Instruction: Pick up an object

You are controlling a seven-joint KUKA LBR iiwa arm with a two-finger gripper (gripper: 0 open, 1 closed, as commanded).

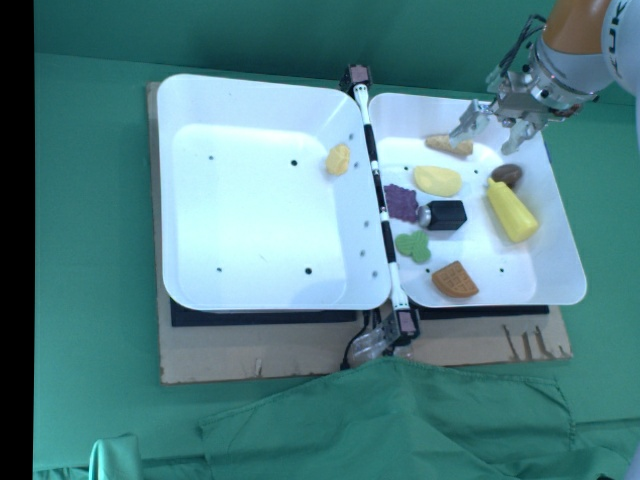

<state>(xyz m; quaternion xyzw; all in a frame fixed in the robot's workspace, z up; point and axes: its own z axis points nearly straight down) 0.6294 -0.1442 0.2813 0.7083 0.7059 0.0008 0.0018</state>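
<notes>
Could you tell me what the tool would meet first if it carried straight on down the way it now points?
Probably the bare floor of the right bin, between the tan piece and the brown piece; depth is unclear. The tool is open.

one piece (339,159) in left bin (200,118), rest right

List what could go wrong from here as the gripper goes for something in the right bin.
1. The gripper hovers open near the bin's far rim; coming down there, a finger might strike the wall.
2. The tan piece lies just beside it and may get nudged rather than grasped.
3. The yellow bottle and brown piece touch, so taking one could drag the other.
</notes>
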